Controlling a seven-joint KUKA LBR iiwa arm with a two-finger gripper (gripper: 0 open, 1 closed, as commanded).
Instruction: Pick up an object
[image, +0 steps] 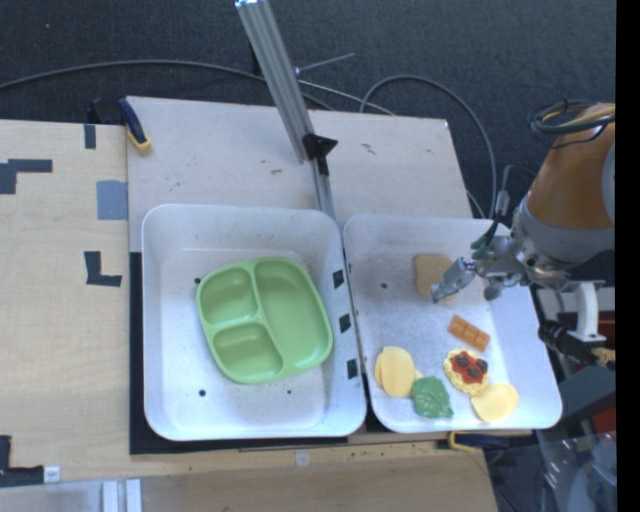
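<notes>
Right, the arm is low over the right bin (520, 400), reaching in from its right edge, and the gripper (468, 281) sits just beside a tan, bread-like piece (432, 268) near the bin's far edge. The risk, as I read it: the nearer finger looks to be touching or overlapping the piece's right side, not straddling it. If the fingers close from there, they could nudge it toward the divider between the bins or pinch only its thin edge, and a flat piece like that would likely slip out on the lift.

The fingers (445, 288) appear spread, one by the tan piece and one further right, with bare bin floor in the gap. Nothing sits between them, so nothing is held.

The other candidates crowd the bin's near edge: an orange wafer (468, 333) mid-bin, a yellow disc (396, 371), a green leafy piece (432, 397), a little pizza-like round (467, 370) and a pale yellow piece (495, 403). They lie close together or touching, so a grab there could drag a neighbour along.

Over in the left bin (170, 240), the green divided plate (264, 320) lies flat, well apart from the action.
</notes>
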